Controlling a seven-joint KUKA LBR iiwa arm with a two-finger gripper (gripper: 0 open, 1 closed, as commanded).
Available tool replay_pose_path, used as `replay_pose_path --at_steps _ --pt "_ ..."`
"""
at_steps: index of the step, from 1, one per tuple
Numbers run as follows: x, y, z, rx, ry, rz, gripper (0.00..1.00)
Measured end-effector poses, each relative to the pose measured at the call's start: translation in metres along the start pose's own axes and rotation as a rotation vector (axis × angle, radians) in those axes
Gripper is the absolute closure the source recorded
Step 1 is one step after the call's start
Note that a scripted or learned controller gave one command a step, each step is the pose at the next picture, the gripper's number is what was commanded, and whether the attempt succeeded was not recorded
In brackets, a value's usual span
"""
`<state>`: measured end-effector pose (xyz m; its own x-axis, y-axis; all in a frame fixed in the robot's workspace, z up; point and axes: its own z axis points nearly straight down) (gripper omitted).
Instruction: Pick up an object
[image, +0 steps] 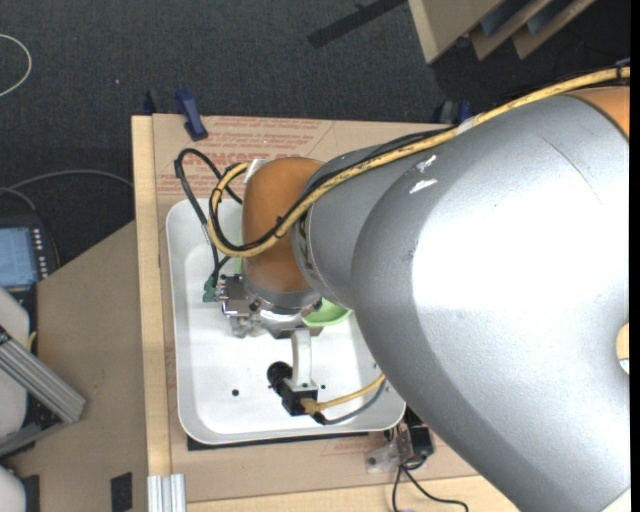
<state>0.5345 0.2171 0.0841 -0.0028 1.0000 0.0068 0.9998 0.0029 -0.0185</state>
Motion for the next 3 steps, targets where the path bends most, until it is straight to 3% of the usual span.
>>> replay_pose_path --at_steps 1,2,3 --pt "0.002 0.093 -0.042 -0.024 -0.003 0.001 1.0" --pt "-0.026 0.075 -0.393 -0.039 -0.002 0.002 1.0" --pt "0.012 0.054 -0.296 -0.008 -0.009 -0.001 1.0"
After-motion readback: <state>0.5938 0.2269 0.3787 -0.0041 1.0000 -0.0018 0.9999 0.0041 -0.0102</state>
